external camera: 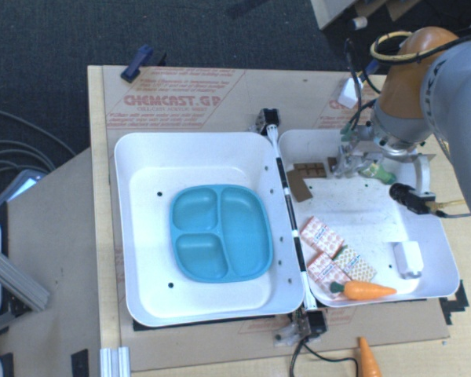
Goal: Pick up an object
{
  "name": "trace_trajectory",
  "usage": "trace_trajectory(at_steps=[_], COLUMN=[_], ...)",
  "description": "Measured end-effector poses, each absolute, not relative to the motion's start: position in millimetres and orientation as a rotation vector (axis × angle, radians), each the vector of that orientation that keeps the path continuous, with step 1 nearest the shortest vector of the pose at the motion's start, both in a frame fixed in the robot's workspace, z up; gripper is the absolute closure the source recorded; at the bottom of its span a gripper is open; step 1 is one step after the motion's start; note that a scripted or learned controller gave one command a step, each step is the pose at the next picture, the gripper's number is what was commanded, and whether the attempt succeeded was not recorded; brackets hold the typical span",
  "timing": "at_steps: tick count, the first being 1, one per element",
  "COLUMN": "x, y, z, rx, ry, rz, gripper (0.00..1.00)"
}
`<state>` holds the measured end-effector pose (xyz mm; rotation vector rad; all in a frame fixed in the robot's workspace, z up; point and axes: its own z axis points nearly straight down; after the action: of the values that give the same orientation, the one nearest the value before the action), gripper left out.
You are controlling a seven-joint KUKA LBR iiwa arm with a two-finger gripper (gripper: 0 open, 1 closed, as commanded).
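Grey metal, with the orange band above it, is reaching in from the right, and the hand (359, 163) is sitting low over the far end of the right bin (436, 246). From where I am standing I cannot tell what the hand is doing at its tip, nor whether it has hold of anything. Something green (377, 172) is showing right beside it, and a brown chocolate bar (308, 170) is lying just to its left, with a second brown piece (298, 185) leaning by the bin's left wall. Nearer to me, the patterned packets (323, 242) and the orange carrot (363, 290) are lying untouched, and a small white block (408, 258) is resting towards the right. The blue divided plate (220, 232) is sitting in the left bin (133, 171).

Judging by this, the pick is only at the reaching stage; gripping and lifting are not yet done.
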<state>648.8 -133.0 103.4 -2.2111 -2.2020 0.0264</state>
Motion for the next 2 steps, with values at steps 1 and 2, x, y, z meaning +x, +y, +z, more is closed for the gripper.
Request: trace_trajectory(at_steps=[1, 2], x=[667.0, 666.8], y=[-213.7, -212.9], z=[189.0, 188.2], rx=[-2.225, -2.222], ry=[-2.223, -2.223], rz=[-0.001, 0.0], gripper=[1.0, 0.0])
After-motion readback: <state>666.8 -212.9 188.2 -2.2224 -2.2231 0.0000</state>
